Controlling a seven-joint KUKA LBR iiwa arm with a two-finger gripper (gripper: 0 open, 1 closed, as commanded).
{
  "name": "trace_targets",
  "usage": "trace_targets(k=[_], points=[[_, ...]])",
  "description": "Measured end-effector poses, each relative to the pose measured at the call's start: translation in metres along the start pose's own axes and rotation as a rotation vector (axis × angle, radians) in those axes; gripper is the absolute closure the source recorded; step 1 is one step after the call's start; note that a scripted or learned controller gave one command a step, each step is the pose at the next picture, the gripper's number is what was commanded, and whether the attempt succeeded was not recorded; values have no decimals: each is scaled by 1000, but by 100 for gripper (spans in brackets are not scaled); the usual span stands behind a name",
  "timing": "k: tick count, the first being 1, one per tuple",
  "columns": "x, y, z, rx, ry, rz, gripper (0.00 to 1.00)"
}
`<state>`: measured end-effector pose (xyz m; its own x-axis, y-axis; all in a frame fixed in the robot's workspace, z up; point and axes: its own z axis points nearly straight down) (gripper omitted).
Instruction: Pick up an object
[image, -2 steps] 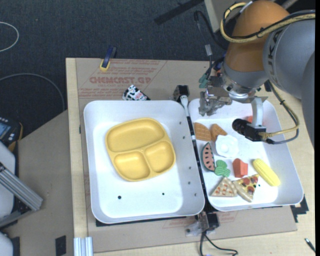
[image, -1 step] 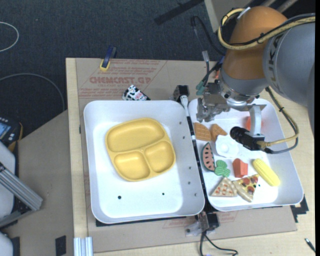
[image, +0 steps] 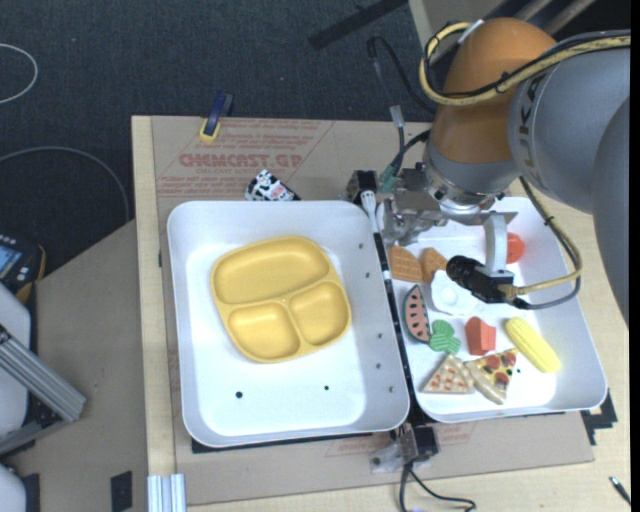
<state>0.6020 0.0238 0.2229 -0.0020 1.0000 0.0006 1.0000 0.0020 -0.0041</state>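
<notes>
Bench: a brown board (image: 300, 150) printed with faded red lettering along its far edge, carrying two shallow white bins side by side. Around the board lies dark grey carpet-like flooring (image: 150, 60), with thin cables looping at the far left. An aluminium extrusion (image: 40, 375) crosses the lower left corner.

Left bin (image: 290, 405): holds a yellow three-compartment plate (image: 280, 296), lying flat near the bin's middle. A few small dark specks sit on the bin floor toward the near side.

Right bin (image: 570, 385): holds toy food. A watermelon slice (image: 417, 314) lies near the dividing edge, with a green piece (image: 444, 340) just beside it. Two pizza slices (image: 470, 375) lie at the near side, a red block (image: 481, 335) above them, and a yellow corn cob (image: 532, 343) to the right. Two tan bread-like pieces (image: 415, 264) sit at the far left of the bin; a white piece (image: 446, 294) lies beside them.

Arm: the gripper (image: 405, 222) hangs over the far left corner of the right bin, just above the tan pieces. Whether its tool is spread or pressed together cannot be told. A black cable connector (image: 478, 280) trails below it.

Off the bins, on the board: a blue and yellow clip (image: 214, 118) and a small black and white object (image: 268, 187).
</notes>
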Motion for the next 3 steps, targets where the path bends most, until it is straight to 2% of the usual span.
trace_targets(k=[2, 3], points=[[-10, 11, 3, -6, 0, 3, 100], [-6, 9, -10, -7, 0, 0, 100]])
